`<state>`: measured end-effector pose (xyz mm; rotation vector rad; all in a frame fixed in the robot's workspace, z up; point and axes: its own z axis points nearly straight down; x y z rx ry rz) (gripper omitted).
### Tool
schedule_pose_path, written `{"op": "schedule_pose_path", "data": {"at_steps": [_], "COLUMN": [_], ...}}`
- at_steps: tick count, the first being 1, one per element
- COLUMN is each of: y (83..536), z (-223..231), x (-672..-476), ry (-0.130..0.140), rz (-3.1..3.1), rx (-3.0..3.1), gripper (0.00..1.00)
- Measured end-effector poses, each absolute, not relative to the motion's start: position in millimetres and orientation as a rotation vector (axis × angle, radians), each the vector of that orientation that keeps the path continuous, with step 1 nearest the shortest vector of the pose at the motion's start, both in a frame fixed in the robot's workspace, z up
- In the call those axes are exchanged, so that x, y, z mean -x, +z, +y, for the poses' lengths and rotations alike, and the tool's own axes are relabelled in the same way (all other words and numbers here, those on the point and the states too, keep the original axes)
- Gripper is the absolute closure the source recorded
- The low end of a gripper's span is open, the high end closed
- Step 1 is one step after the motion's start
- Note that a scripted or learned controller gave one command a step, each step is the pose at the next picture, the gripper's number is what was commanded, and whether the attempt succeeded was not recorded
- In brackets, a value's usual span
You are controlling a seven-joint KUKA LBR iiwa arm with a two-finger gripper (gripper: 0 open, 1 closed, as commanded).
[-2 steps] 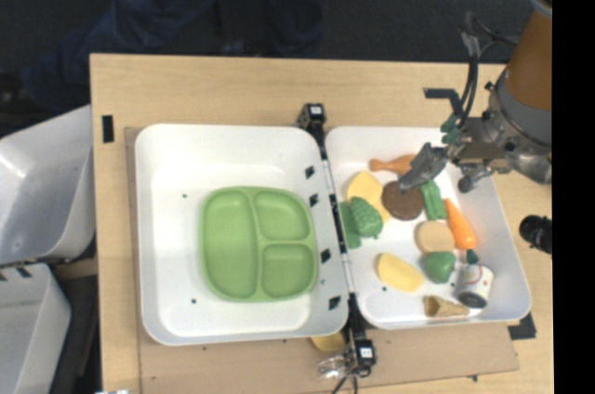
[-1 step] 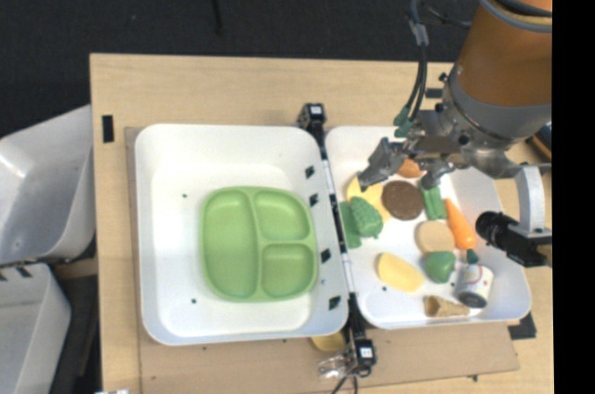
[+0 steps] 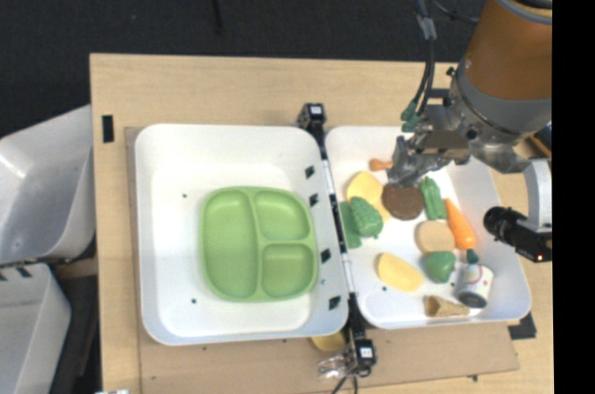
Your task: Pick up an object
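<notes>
Gripper (image 3: 406,174) over the toy food in the right bin (image 3: 502,313).

The brown disc (image 3: 403,203) lies in the right bin between a yellow piece (image 3: 364,188) and a green pickle (image 3: 431,198), just below the gripper; whether the fingers are wide or narrow cannot be told. An orange carrot (image 3: 461,225) lies nearby. The left bin (image 3: 167,308) holds a green divided plate (image 3: 258,242). Both bins rest on the desk (image 3: 232,85).

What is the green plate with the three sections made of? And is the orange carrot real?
The light green three-section plate looks like moulded plastic: one even colour, smooth matte surface, rounded dividers. The small orange carrot seems a plastic toy, uniformly bright and smooth, though it is too small to be sure.
</notes>
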<state>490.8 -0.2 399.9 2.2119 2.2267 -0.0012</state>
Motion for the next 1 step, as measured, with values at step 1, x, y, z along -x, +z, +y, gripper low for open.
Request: {"op": "schedule_pose_path", "data": {"at_steps": [1], "y": [410.2], "z": [-1.0], "x": [-491.7], "ry": [-0.003], "rz": [2.235], "rx": [-2.202], "gripper": [1.0]}}
